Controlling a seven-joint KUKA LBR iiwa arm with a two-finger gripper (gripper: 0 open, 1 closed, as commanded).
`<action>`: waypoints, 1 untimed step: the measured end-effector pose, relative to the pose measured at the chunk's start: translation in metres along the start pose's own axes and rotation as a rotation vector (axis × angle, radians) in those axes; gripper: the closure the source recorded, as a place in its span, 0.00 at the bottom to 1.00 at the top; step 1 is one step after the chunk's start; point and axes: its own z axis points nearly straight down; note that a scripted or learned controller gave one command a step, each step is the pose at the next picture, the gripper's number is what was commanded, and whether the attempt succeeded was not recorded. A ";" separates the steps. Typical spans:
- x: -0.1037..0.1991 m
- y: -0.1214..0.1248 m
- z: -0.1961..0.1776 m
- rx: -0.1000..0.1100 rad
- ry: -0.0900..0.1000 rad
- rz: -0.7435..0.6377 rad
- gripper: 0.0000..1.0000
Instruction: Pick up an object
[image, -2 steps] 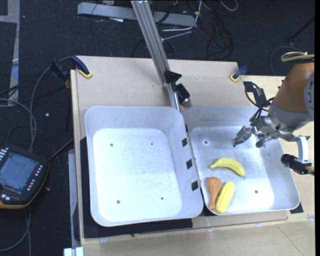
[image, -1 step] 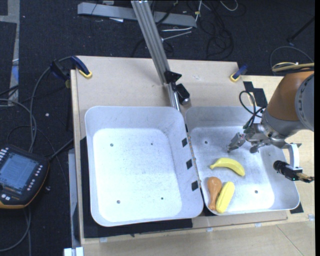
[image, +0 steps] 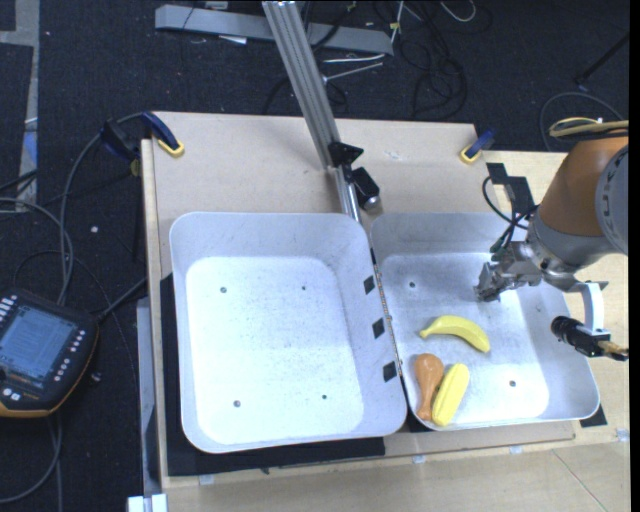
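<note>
Bench seen from above: a black-and-orange teach pendant (image: 35, 350) lies on the dark floor at nine o'clock, cables trailing around it. Beside it, the left white bin (image: 200, 250) takes up the bench's centre-left, touching the right white bin (image: 570, 400) along a shared edge marked by small black clips. From twelve o'clock a slanted aluminium post (image: 310, 95) runs down to where the bins meet. In the right bin, a banana (image: 456, 331) lies near the middle, and at five o'clock from centre an orange gourd-shaped toy (image: 428, 380) rests touching a yellow corn cob (image: 451, 392) against the bin's near wall. At three o'clock the grey KUKA arm with its orange band (image: 585, 190) reaches in, its gripper (image: 488, 287) poised low over bare bin floor, just up and right of the banana; nothing sits between its fingers, and how wide they stand cannot be told.
</note>
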 end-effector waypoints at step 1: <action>-0.003 -0.008 -0.056 -0.003 -0.001 0.001 1.00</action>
